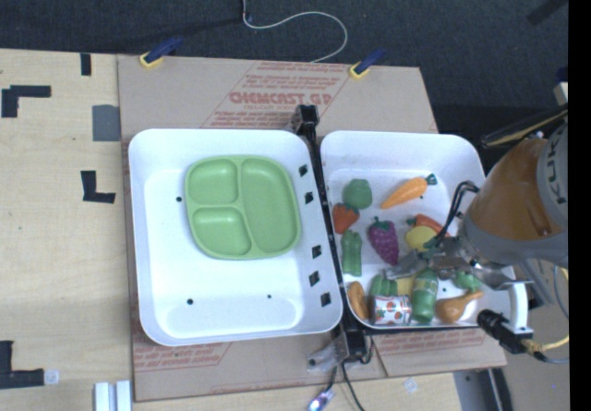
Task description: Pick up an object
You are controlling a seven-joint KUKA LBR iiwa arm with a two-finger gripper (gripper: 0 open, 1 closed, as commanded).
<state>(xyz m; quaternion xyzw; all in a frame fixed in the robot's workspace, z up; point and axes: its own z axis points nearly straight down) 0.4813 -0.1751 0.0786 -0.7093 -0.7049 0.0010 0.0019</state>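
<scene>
Counter (55,243): pale wood, with a brown cardboard sheet (268,95) under both bins.
Near toys: a small red-and-white tin can (391,309) lies at the near wall of the right shallow white plastic bin (406,146), with a green bottle-shaped toy (424,296) just beside it and a tan pear-shaped toy (452,308) to its right.
My jaws (441,261): low over the right bin's near right part, above the toy pile; I cannot tell how they stand, or whether anything sits between them.
My arm (519,206): grey with an orange band, reaching in from the right.
Middle toys: a purple grape-like toy (383,240), a long green vegetable (352,252), a yellow piece (420,236).
Far toys: an orange carrot (407,191) and a round green toy (357,193).
Left shallow white plastic bin (157,308): holds a light green divided plate (243,207).
</scene>
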